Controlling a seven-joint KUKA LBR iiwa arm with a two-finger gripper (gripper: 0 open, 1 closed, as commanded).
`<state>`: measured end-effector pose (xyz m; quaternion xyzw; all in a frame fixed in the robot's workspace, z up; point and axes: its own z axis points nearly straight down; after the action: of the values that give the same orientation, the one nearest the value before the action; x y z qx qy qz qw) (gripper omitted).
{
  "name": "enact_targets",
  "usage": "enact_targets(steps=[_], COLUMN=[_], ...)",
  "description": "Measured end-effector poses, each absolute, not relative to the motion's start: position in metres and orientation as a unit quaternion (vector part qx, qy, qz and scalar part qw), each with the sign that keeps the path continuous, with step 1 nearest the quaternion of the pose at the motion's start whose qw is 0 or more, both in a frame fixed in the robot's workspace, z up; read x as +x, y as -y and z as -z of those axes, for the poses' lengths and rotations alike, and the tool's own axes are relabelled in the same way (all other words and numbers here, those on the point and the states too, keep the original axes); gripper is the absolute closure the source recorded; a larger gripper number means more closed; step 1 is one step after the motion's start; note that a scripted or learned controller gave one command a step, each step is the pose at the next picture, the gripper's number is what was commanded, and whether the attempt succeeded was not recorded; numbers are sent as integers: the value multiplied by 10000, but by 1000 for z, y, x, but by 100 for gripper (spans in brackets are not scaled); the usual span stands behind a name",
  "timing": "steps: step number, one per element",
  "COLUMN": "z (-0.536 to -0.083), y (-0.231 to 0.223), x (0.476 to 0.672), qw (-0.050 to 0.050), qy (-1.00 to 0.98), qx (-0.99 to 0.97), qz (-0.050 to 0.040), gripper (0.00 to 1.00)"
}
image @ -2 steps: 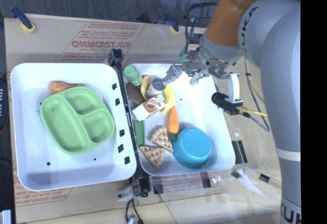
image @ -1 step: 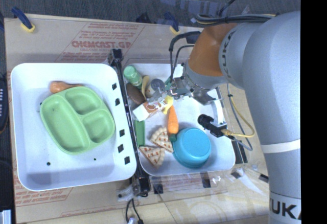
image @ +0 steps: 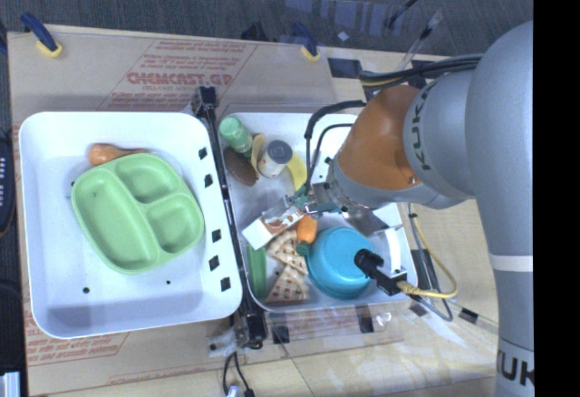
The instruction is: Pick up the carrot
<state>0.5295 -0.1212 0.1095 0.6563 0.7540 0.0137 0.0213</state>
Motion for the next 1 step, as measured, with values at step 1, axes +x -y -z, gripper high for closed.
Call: enact_targets(steps=[1], z=[-125], y=[123], x=[533], qw=[256], qy=[-7583], qx=[6513], qz=[-138], gripper=[100])
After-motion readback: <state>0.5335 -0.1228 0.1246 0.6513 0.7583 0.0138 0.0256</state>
